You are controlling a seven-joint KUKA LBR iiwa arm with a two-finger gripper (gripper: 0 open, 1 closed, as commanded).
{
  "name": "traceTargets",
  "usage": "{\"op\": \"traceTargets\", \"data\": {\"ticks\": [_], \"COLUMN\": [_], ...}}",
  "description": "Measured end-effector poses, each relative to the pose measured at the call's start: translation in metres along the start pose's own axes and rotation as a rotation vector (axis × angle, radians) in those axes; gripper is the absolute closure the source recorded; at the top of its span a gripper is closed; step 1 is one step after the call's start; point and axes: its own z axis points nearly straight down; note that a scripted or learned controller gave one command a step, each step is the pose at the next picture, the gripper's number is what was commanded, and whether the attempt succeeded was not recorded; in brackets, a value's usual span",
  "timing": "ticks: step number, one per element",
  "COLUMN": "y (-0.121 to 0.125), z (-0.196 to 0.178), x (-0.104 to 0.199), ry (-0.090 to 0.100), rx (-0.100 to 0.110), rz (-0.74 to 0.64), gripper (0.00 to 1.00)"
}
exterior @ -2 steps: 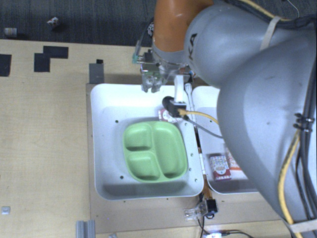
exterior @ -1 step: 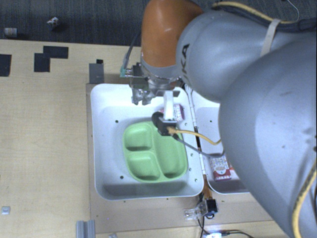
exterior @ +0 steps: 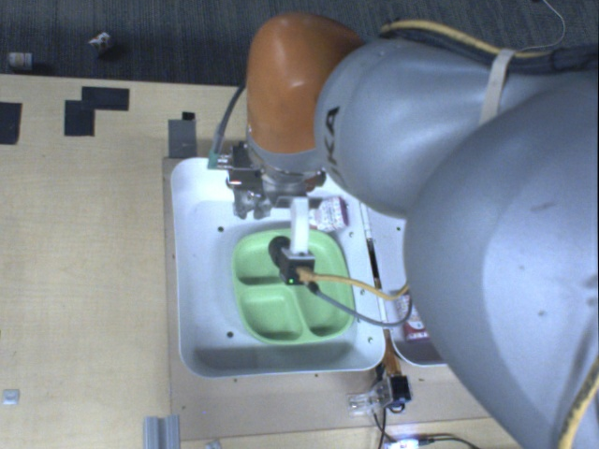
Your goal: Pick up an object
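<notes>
green tray (exterior: 267,311) lies flat in the left bin (exterior: 201,279), longer side running near to far, close to the right wall, bare floor left of it. pincer (exterior: 255,202) hangs over its far edge; how open, cannot tell.

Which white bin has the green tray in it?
The left-hand bin in the view: the green tray lies in it. The other bin is mostly covered by the arm.

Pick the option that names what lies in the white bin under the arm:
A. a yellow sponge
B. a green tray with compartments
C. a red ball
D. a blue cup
B: a green tray, split into several compartments by raised ridges, lies flat on the floor of the white bin.
</notes>
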Motion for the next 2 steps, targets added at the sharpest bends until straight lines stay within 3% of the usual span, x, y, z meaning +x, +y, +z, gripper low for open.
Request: {"op": "traceTargets", "data": {"ticks": [1,2], "y": [-0.027,-0.097], "z": [0.004,-0.001], "x": [0.002,0.002], "ry": [0.0,0.0], "rx": [0.0,0.001], "rz": [0.0,0.0], "gripper": [1.0,1.0]}}
